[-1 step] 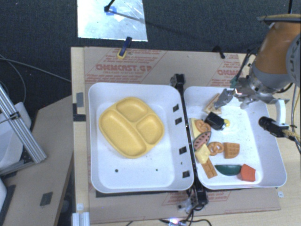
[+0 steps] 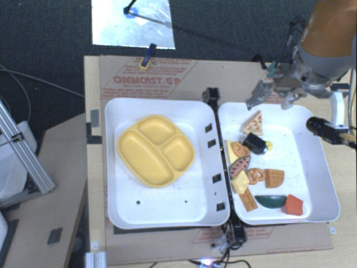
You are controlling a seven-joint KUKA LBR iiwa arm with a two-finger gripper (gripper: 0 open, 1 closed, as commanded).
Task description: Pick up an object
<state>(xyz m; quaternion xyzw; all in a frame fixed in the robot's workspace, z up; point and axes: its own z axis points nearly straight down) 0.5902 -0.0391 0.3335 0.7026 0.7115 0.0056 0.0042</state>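
Observation:
The right bin (image 2: 321, 166) holds several toy food pieces. A triangular pizza slice (image 2: 252, 121) lies near its far edge, with a black block (image 2: 254, 143) just in front of it. Closer to me are a pretzel (image 2: 240, 148), a striped brown piece (image 2: 240, 164), a waffle (image 2: 274, 177), a dark green piece (image 2: 269, 201) and a red-orange block (image 2: 294, 205). My gripper (image 2: 272, 98) hangs over the bin's far rim, above and behind the pizza slice. It is open, with nothing between its fingers.
The left bin (image 2: 128, 211) holds a yellow divided plate (image 2: 156, 149). A black hinge strip (image 2: 218, 161) runs between the two bins. A shiny square sheet (image 2: 133, 15) lies on the dark floor beyond the bench.

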